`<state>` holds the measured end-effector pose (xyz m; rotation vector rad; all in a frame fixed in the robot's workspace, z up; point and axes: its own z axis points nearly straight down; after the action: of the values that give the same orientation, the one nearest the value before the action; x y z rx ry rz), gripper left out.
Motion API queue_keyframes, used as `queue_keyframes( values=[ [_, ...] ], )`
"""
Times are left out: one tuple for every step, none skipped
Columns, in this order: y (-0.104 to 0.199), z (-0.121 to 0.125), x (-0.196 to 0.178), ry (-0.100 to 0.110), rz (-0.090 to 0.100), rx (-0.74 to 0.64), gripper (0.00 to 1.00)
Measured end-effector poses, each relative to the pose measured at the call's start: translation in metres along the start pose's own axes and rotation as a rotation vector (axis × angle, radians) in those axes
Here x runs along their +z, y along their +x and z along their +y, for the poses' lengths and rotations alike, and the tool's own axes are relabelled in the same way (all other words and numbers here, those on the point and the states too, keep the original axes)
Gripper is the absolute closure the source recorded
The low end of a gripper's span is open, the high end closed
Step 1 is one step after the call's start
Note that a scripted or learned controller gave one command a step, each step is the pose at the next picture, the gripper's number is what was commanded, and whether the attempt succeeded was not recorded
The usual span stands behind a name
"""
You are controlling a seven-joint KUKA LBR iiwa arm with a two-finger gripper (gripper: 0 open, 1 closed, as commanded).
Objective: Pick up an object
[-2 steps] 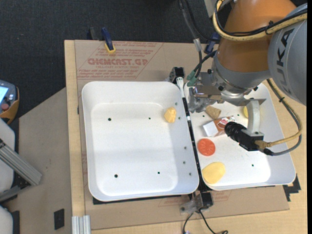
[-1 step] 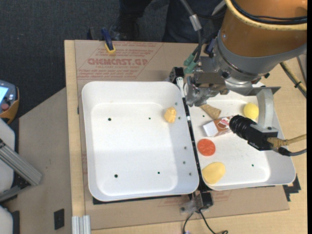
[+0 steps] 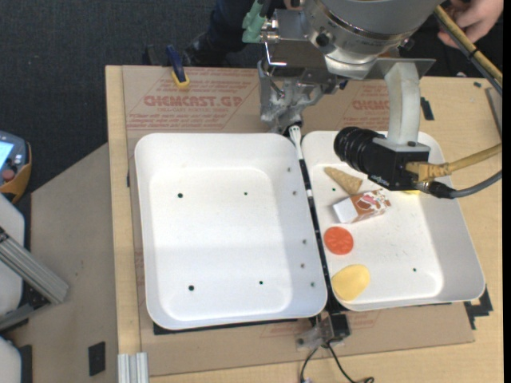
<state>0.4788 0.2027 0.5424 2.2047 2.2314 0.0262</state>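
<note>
Overhead, fingers [image 3: 281, 112] near left bin's [image 3: 160, 154] far rim.

right bin [image 3: 459, 254]: four objects inside | left bin [image 3: 152, 214] beside

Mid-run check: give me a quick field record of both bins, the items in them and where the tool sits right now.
left bin: white, bare floor showing
right bin: white, four small items near its left side
red disc: flat, mid-left of right bin
yellow piece: rounded, in front of the red disc
tan wedge: near the bin's back left
red-and-white packet: between wedge and disc
tool: over the back rim, between the bins, no item seen in it
</note>
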Motion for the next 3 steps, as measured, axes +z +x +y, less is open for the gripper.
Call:
queue_keyframes(
  values=[
    [0.022, -0.002, 0.12, 0.027, -0.014, 0.009, 1.0],
    [0.019, 0.053, 0.203, 0.02, -0.012, 0.015, 1.0],
    [0.021, -0.003, 0.124, 0.009, -0.004, 0.008, 1.0]
  ],
)
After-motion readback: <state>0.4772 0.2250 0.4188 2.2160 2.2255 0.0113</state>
